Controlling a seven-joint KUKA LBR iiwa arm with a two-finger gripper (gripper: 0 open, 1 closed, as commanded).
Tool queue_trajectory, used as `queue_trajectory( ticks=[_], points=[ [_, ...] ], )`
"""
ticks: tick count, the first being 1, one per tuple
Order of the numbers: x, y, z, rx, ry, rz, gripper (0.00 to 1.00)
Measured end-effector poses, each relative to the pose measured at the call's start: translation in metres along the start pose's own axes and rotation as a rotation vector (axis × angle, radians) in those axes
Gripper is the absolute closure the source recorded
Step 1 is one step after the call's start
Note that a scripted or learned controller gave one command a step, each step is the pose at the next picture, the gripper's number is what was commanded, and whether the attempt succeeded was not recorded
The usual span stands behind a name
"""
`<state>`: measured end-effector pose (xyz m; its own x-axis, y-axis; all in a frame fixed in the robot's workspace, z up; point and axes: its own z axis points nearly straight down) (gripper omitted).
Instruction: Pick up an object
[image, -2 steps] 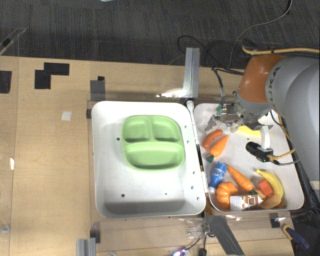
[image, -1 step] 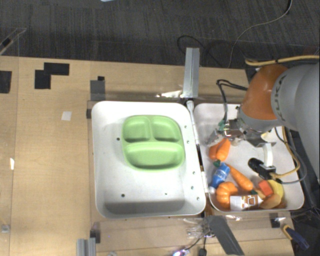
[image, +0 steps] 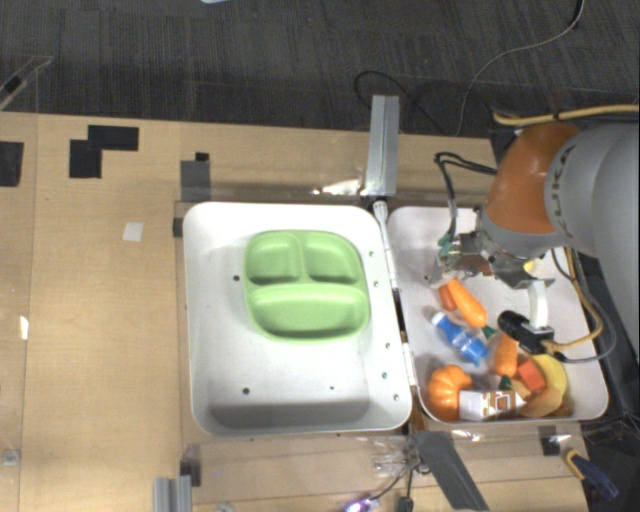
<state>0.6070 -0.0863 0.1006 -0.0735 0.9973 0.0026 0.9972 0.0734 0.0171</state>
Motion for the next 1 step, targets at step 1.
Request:
queue_trajectory(
  ticks=[1],
  points=[
    [0.0341,0.0536,-0.0838,0.013,-0.004,0.077,1.0]
  ],
)
